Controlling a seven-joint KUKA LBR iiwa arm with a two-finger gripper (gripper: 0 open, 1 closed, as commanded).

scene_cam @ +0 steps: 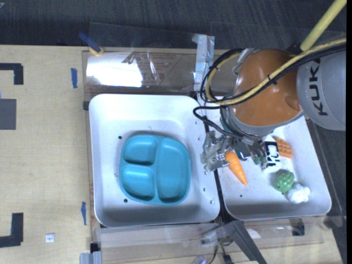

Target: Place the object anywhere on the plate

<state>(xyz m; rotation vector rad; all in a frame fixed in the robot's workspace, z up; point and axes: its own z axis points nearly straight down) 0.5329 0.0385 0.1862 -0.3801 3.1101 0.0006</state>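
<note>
Single fixed overhead view, looking down at a slant on the wooden bench (pixel 38 147). Both white bins sit right of centre: the left bin (pixel 104 202), and at its 3 o'clock the right bin (pixel 316 202). The arm (pixel 264 92) enters from 2 o'clock, overhanging the right bin. Dark floor (pixel 137 4) spans 12 o'clock. Stand-off is moderate: both bins fit within frame.
</note>
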